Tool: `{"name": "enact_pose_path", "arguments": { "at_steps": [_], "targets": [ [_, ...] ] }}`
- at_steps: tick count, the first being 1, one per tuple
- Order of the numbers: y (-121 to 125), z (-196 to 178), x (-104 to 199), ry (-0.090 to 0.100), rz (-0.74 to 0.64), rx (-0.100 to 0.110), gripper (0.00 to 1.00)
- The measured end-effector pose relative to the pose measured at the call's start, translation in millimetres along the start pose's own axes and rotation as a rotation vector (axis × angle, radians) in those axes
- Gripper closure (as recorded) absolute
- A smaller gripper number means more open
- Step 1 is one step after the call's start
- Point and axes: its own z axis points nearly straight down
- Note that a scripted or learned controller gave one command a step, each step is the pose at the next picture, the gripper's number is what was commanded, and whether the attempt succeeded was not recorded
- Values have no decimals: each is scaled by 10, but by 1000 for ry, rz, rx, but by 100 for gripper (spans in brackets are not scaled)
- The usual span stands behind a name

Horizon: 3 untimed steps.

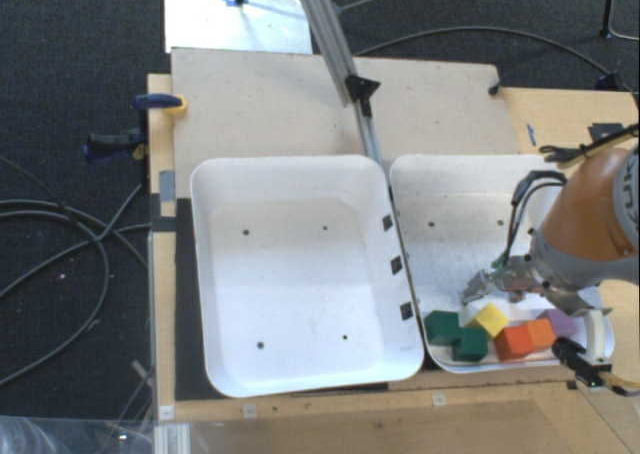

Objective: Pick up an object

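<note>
Camera view, looking down at a slant on the bench (430,107). Two white bins side by side: the left bin (215,272) and the right bin (420,192), their inner rims meeting along a row of dark clips. The arm (595,217), grey with an orange band, reaches in from the right over the right bin. The gripper (487,285) hangs low over the right bin's floor, pointing left, just above and left of the blocks; how far it is open cannot be told at this size, and no block shows between its tips. Blocks are clustered along the near wall of the right bin: a green block (441,325) leftmost, a second green block (470,344) touching it on the near side, a yellow block (490,320) just beside them, tilted on a corner, an orange block (516,341) to its right, a smaller orange piece (541,331) against that, and a purple block (562,322) farthest right, partly hidden under the arm. A slanted metal pole (330,27) crosses the bench from the top toward the bins. Blue and yellow clamps (160,102) sit at the bench's left edge.
</note>
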Motion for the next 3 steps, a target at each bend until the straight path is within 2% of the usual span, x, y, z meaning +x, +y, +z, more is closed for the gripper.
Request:
{"name": "enact_pose_path", "arguments": {
  "at_steps": [1,2,3],
  "targets": [
    [35,-119,-15,-3,-2,-8,100],
    [633,-10,696,1,-12,-9,100],
    [175,-1,630,-2,0,0,100]
  ]
}}
